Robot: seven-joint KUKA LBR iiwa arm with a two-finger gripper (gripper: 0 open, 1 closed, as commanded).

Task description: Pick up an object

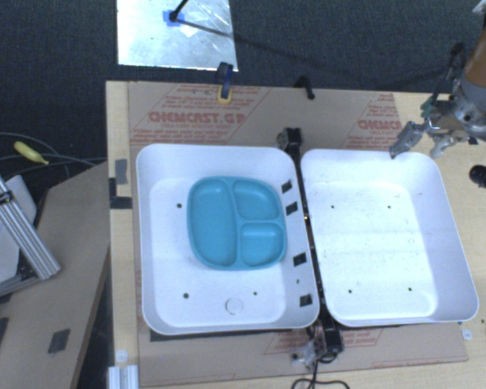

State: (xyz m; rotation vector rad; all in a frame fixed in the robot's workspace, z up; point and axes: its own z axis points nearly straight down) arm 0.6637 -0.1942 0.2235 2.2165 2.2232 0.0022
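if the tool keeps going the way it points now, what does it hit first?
Likely the far right rim of the right bin. The tool points down over it, fingers spread. Depth is unclear; the blue tray is well off that line.

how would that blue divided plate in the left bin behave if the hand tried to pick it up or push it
The blue three-compartment plastic plate looks rigid and probably light. Lying flat in the left white bin, it would likely slide, not roll or tip. Its low rounded rim may give the hand little to pinch.
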